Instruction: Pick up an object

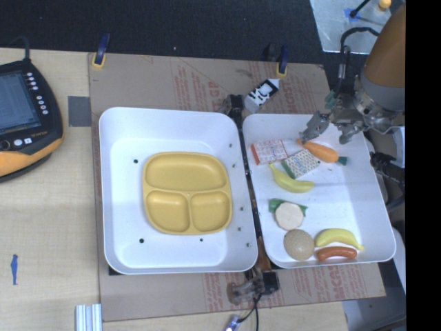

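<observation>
Hovering gripper [329, 127] above carrot [321, 151] (right bin [375, 192]).

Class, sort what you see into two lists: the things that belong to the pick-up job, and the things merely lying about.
Job: gripper, carrot, two bananas, sausage, right bin.
Lying about: yellow tray, left bin, handheld controller, blue clamps.
</observation>
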